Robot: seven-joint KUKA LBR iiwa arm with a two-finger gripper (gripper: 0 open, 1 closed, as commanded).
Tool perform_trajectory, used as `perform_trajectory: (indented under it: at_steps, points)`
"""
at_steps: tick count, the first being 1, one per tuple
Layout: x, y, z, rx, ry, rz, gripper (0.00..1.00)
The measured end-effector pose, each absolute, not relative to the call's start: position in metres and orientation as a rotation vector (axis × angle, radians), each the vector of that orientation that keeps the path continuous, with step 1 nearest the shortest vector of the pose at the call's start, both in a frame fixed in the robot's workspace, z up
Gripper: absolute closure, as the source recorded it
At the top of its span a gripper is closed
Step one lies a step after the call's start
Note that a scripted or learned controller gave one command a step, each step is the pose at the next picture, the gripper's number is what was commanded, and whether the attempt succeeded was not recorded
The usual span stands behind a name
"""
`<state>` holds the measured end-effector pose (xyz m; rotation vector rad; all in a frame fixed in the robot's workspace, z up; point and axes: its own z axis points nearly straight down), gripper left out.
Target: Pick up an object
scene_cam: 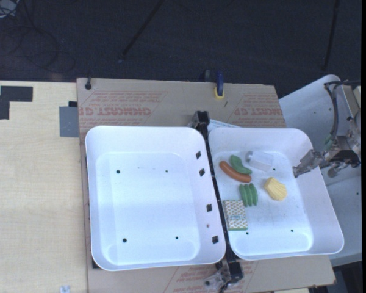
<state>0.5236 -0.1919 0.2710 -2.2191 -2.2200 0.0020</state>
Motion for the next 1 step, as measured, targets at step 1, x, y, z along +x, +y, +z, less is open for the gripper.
perform_trajectory:
  at_steps: [1]
  points:
    - [0.5649,-0.1498,0.3618,-2.22,-2.231,-0.006,0.0]
